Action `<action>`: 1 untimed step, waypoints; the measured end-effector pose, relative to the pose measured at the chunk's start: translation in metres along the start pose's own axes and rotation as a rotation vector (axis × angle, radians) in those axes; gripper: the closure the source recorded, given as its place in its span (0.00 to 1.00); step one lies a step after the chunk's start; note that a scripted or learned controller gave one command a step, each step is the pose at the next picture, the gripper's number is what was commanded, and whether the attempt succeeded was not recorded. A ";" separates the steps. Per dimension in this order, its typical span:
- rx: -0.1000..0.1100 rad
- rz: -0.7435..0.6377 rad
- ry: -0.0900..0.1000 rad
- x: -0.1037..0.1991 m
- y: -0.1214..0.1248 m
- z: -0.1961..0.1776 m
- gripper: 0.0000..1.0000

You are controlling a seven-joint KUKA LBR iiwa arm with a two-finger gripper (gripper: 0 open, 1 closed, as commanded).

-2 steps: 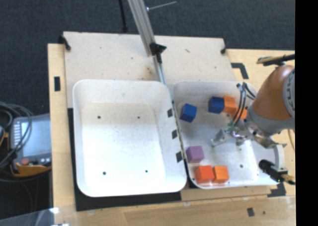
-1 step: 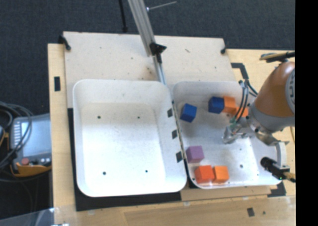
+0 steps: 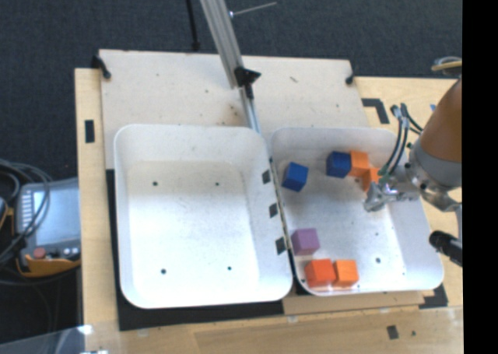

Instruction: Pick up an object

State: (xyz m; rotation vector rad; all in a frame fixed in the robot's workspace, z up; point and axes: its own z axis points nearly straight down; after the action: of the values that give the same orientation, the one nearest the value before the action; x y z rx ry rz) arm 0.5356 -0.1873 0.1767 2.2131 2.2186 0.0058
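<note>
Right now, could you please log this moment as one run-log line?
tool: over right bin, by orange block | grasp: unclear | left bin: no blocks

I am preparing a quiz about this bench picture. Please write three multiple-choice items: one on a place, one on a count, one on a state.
1. Where do the blocks lie?
A. in the left bin
B. in the right bin
C. on the bench outside the bins

2. How many blue blocks are there?
A. one
B. two
C. four

3. How do the two front orange blocks stand?
A. side by side, touching
B. one stacked on the other
C. in opposite corners

Answers:
1 B: every block lies inside the right bin.
2 B: one blue block sits near the divider, another blue block beside an orange one.
3 A: the orange block and its orange neighbour meet at the front wall.
</note>
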 end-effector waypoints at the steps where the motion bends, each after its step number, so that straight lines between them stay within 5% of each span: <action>1: 0.000 -0.001 0.000 -0.002 0.002 -0.054 1.00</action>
State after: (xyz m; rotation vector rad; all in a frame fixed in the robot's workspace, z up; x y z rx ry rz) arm 0.5376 -0.1888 0.2308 2.2121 2.2197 0.0056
